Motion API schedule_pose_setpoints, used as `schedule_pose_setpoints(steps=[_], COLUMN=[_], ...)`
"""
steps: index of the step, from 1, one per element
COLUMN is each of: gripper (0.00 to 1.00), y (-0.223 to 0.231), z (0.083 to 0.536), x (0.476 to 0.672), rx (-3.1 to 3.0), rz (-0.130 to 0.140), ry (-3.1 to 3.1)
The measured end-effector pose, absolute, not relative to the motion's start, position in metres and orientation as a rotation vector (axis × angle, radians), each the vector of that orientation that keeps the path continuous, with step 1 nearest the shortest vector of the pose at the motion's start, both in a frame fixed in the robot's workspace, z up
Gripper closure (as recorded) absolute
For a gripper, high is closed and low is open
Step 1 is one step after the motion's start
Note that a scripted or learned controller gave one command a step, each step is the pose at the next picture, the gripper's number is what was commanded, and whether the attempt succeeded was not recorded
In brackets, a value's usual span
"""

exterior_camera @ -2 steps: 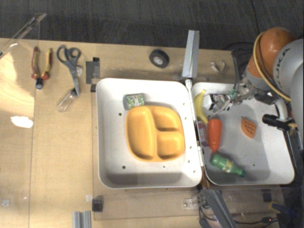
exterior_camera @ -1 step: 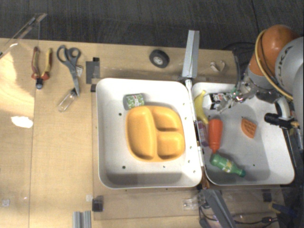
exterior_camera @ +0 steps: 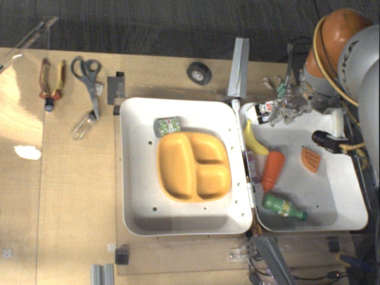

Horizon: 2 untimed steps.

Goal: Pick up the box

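The right bin (exterior_camera: 332,218) holds a green bottle (exterior_camera: 284,206) nearest, then a carrot (exterior_camera: 273,168), a banana (exterior_camera: 252,140) and, at its far corner, the box (exterior_camera: 259,111). The gripper (exterior_camera: 289,107) hangs just beside the box, probably lining up; its grip cannot be told. The left bin (exterior_camera: 136,177) holds a yellow tray (exterior_camera: 193,165).

yellow tray (exterior_camera: 193,165) in left bin (exterior_camera: 138,177), carrot (exterior_camera: 273,170) in right bin (exterior_camera: 347,209)

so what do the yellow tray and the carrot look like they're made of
Yellow tray: probably moulded plastic, smooth with rounded compartments and soft sheen. Carrot: looks like toy plastic or rubber, uniform matte orange; can't tell which.
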<state>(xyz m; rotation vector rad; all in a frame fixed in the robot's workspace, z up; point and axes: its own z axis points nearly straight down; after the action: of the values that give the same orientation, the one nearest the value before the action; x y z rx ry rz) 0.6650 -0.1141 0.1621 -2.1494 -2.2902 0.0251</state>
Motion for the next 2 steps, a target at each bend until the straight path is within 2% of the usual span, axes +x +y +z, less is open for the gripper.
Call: schedule_pose_setpoints(steps=[1, 2], gripper=[1.0, 1.0], y=[-0.052, -0.087], z=[0.214, 0.227], x=[0.648, 0.532], rx=[-2.297, -2.114], rz=[-0.02, -0.007], ry=[-2.181, -2.331])
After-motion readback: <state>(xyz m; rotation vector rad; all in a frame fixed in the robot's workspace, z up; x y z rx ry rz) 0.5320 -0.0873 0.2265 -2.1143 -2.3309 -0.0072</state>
